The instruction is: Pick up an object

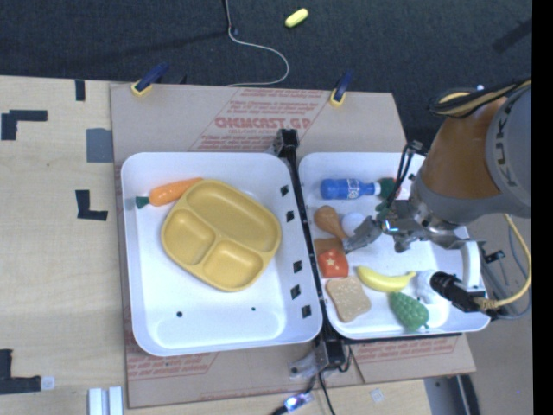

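The right bin (449, 322) holds a blue bottle (347, 188), a brown drumstick (327, 220), a red piece (333, 263), a banana (385, 278), a bread slice (349, 298) and a green bumpy piece (409, 310). My gripper (382, 236) hangs over the middle of this bin, just above the banana and right of the drumstick. Its fingers (360, 237) are spread open with nothing between them. The arm covers the bin's right part.
The left bin (147, 318) holds a yellow divided plate (221, 233) and an orange carrot (171, 192) at its upper left. A black divider with clips runs between the bins. Cardboard lies under both bins, and a cable trails behind them.
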You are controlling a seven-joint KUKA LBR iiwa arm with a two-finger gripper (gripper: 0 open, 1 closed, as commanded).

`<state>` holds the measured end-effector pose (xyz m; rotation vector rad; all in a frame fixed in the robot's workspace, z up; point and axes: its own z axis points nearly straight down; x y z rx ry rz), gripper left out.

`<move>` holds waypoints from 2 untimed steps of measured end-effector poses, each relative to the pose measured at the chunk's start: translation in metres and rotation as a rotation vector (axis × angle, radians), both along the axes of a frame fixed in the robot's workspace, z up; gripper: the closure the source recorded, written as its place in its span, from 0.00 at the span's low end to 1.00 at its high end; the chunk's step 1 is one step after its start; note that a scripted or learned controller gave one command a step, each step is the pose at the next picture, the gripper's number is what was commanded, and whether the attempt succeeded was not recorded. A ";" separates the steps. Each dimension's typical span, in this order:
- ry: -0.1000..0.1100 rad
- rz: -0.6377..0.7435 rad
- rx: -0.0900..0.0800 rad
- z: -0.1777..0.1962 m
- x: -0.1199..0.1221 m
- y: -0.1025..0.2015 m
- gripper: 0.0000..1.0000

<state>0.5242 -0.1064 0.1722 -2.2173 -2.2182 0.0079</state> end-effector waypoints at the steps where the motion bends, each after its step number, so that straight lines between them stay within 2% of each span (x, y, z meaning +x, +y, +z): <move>1: 0.000 0.000 0.001 -0.045 0.000 -0.003 0.00; 2: -0.015 0.001 0.006 -0.080 0.005 -0.002 0.00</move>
